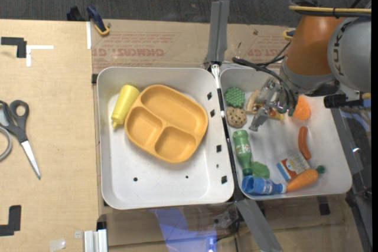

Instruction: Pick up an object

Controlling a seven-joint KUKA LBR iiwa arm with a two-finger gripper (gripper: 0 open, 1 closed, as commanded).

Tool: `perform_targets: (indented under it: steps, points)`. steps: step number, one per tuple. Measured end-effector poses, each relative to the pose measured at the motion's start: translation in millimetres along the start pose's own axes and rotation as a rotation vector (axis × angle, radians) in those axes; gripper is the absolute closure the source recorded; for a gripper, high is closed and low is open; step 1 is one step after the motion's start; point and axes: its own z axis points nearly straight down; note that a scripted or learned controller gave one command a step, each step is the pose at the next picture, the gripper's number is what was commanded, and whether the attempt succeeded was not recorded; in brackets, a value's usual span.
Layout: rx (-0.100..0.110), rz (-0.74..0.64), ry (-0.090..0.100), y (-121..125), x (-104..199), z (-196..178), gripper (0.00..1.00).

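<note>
Wooden bench (47,174) and printed cardboard (153,47), its mirrored lettering unreadable, are shown behind two white bins. A yellow tray (164,123) and yellow bottle (123,104) are held by the left bin (159,189). The gripper (267,108) is seen low in the right bin (331,150), beside a cookie (236,117), above a green bottle (241,150); its opening cannot be told. "KUKA" is partly legible on the arm (339,50).

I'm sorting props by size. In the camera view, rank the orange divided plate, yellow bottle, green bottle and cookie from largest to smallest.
1. Orange divided plate, clearly the largest.
2. Yellow bottle and green bottle look about alike, so I won't rank them.
3. Cookie, smallest.
</note>
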Motion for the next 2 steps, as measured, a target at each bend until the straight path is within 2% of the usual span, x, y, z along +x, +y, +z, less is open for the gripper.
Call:
perform_targets:
  steps: [1,2]
  points:
    - [-0.003,0.017,-0.011,-70,6,0,0.00]
    - [-0.001,0.102,-0.008,-52,-45,-1,0.00]
